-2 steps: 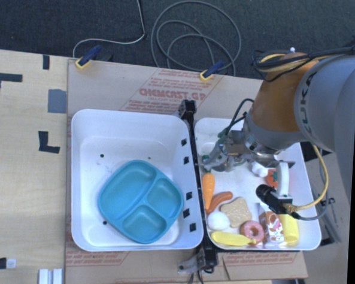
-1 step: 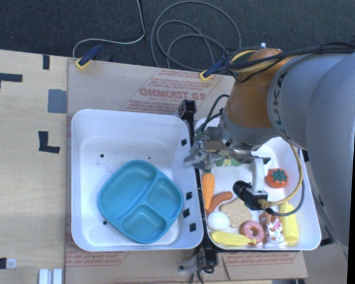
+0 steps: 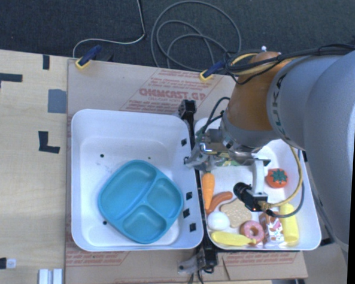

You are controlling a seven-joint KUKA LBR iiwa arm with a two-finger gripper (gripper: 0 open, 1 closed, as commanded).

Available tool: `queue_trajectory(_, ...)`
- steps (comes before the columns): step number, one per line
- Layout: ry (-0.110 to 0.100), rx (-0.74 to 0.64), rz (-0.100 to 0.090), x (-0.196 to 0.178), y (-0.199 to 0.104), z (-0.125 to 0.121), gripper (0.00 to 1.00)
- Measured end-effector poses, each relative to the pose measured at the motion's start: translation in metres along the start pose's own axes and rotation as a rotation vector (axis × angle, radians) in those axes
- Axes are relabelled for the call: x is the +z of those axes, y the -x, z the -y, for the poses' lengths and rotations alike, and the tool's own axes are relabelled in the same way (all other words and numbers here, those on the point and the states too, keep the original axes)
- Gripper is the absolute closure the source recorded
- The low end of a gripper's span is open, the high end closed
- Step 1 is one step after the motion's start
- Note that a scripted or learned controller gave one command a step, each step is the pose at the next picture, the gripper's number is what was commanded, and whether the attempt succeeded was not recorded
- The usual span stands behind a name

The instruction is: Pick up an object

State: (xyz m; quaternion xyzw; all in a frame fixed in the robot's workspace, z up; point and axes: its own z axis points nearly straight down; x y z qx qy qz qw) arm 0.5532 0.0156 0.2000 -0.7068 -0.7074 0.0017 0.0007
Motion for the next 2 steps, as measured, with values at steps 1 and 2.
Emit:
queue_trajectory(1,0.003,-0.001,-0.002,-0.014,-0.005,0.008,1.0)
queue_trajectory(2,0.004,-0.001,-0.002,-0.028,-0.012,0.013,1.0)
